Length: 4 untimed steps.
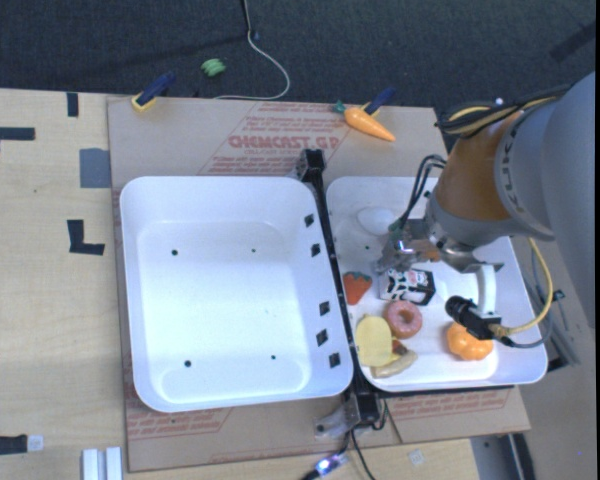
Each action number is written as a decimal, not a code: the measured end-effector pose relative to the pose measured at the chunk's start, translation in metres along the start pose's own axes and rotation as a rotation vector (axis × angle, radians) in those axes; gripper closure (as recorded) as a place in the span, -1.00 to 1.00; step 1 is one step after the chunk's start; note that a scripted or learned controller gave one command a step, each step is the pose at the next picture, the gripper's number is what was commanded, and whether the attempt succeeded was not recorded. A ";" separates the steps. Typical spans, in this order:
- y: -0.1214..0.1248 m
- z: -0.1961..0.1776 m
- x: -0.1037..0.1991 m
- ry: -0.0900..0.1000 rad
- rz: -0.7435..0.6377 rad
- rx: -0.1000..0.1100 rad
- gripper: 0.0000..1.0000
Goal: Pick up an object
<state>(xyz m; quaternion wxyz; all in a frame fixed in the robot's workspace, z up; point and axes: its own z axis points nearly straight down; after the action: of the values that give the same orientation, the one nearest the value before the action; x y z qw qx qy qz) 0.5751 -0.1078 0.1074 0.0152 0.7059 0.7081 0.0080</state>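
Observation:
The arm reaches in from the right over the right bin point(510, 373), and my gripper point(405, 258) hangs low near that bin's middle. Directly under it lies a black-and-white object point(411, 286). Around it in the same bin sit a red-orange piece point(356, 287) by the left wall, a pink donut point(404, 319), a yellow piece point(373, 340) with a tan piece point(395, 364) under it, and an orange fruit point(467, 343). A pale white object point(375, 218) lies toward the bin's back. The wrist hides the fingertips.
The left bin point(220, 288) stands beside the right one, with a black divider point(325, 268) between them. A toy carrot point(368, 123) lies on the cardboard behind the bins, near blue-and-yellow clips point(152, 92) and a small green item point(213, 66). A cable point(265, 53) trails at the back.

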 end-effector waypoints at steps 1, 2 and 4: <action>-0.004 0.013 -0.038 0.008 0.004 0.030 1.00; 0.076 -0.081 0.037 0.010 -0.007 0.022 1.00; 0.066 -0.073 0.111 0.014 -0.009 0.037 1.00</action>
<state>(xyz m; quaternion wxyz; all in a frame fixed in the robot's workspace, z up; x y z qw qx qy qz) 0.6388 0.0038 0.1816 -0.0030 0.7029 0.7113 -0.0002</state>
